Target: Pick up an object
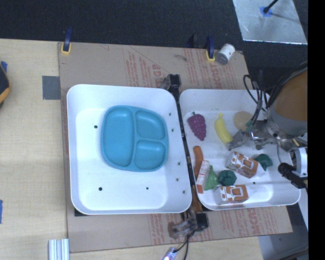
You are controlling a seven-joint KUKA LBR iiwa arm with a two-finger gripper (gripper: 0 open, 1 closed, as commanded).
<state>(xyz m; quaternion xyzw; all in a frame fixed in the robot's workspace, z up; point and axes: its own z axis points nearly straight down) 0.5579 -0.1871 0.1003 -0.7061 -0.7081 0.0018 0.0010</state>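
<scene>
The gripper (pixel 244 138) hangs low over the right bin (pixel 271 200), beside the banana (pixel 222 129) and above the snack pack (pixel 244 164); whether the fingers are open or closed I cannot tell. This looks like the approach step, nothing gripped yet. Next it needs a descent centred on one item.

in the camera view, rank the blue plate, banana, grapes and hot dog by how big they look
1. blue plate, by far the largest
2. banana and hot dog: similar length, both slim, too close to rank
3. grapes: shorter but wider, so its place against those two is unsure
</scene>
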